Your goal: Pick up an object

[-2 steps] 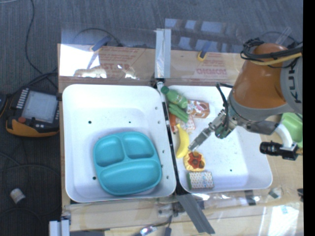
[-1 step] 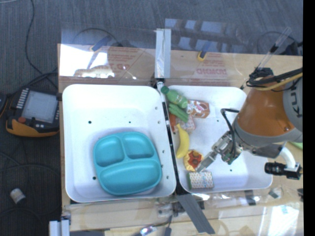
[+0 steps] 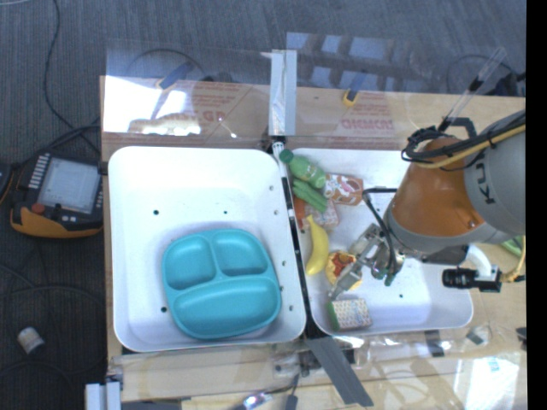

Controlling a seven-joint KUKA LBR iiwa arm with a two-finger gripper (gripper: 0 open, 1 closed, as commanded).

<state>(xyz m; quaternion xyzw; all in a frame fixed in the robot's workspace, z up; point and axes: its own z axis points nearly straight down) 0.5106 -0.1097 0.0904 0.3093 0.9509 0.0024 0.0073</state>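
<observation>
- Grey arm with a broad orange band (image 3: 436,199), entering from the right of the frame and bulking over the right half of the right bin.
- Two shallow white plastic bins side by side: left bin (image 3: 145,173) in the centre-left, right bin (image 3: 427,310) in the centre-right.
- Turquoise three-compartment plastic plate (image 3: 222,282), lying flat in the lower middle of the left bin, well apart from the arm.
- Yellow banana (image 3: 318,248), lying along the left wall of the right bin, just left of the gripper.
- Green bottle-like items (image 3: 306,179) and a red-and-white packet (image 3: 344,188), upper left of the right bin.
- Two-finger gripper (image 3: 359,272), low in the bin's lower middle; jaws look spread, nothing seen pinched between them.
- Small red-and-yellow object (image 3: 339,266), touching or just beside the fingertips; likely target.
- Small speckled block (image 3: 350,313), just below the gripper.
- Advice: centre the fingers astride the red-and-yellow object, keep clear of the banana, settle fully before closing, then lift straight up.
</observation>
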